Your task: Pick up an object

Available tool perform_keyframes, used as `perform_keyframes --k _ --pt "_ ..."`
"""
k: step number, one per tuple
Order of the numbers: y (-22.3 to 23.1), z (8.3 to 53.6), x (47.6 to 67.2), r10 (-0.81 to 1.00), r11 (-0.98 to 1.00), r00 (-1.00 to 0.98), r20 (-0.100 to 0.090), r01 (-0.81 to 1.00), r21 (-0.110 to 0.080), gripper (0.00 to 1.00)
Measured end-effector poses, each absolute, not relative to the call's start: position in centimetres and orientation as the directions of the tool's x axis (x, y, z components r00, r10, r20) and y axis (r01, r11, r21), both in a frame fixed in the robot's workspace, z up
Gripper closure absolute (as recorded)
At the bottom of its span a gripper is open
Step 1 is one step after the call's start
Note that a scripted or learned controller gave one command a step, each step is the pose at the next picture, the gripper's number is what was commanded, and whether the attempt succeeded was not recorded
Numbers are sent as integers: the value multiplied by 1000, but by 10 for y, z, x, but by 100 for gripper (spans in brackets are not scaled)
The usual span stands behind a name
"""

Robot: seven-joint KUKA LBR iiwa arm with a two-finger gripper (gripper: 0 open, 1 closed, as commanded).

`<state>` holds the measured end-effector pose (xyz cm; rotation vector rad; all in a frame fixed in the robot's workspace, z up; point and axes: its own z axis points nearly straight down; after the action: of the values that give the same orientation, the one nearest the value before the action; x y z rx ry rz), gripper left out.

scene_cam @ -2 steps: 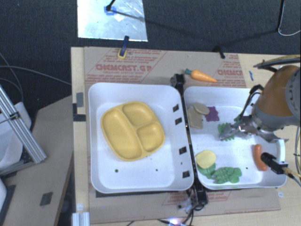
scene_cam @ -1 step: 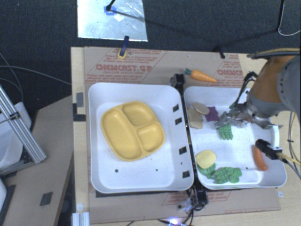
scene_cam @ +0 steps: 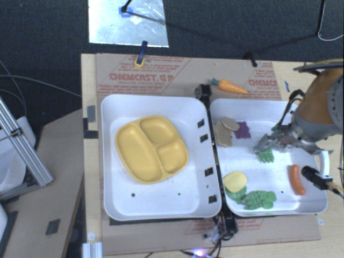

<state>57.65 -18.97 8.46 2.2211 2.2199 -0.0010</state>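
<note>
Small green piece (scene_cam: pixel 265 156) in the right bin (scene_cam: pixel 317 202) looks like the object being gone for, since it lies right at the tip of the gripper (scene_cam: pixel 270 145), roughly mid-bin and a little toward the arm's side. Nearest the camera in that bin lie a leafy green toy (scene_cam: pixel 260 199) and, just beside it, a yellow lump (scene_cam: pixel 235 181), with a red sausage (scene_cam: pixel 296 179) well apart from them toward the right wall. Next back is the gripper itself, low over the bin floor and touching or almost touching the small green piece; how wide it stands cannot be told from this slanted look, and nothing can be seen held in it. The step in hand seems to be the reach or the closing on the piece, not yet a lift. The next move likely calls for a centred squeeze on the piece, then a straight rise clear of the bin wall; the piece is low and may slip out. Farther back lie a purple item (scene_cam: pixel 243 129) and a tan piece (scene_cam: pixel 225 131), side by side. In the left bin (scene_cam: pixel 107 198) rests a yellow divided plate (scene_cam: pixel 151 149). Farthest, outside the bins, lies a carrot (scene_cam: pixel 231 86).
</note>
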Motion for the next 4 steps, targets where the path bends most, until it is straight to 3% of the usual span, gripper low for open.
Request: perform_keyframes --k 1,2,3,4 --pt "-155 84 531 1000 1 -1 3 1000 -3 0" --pt "-146 86 594 1000 7 -7 -1 1000 8 0" --pt "-189 86 614 1000 1 -1 -3 1000 5 0" --pt "-186 97 614 1000 7 -7 -3 1000 7 100"
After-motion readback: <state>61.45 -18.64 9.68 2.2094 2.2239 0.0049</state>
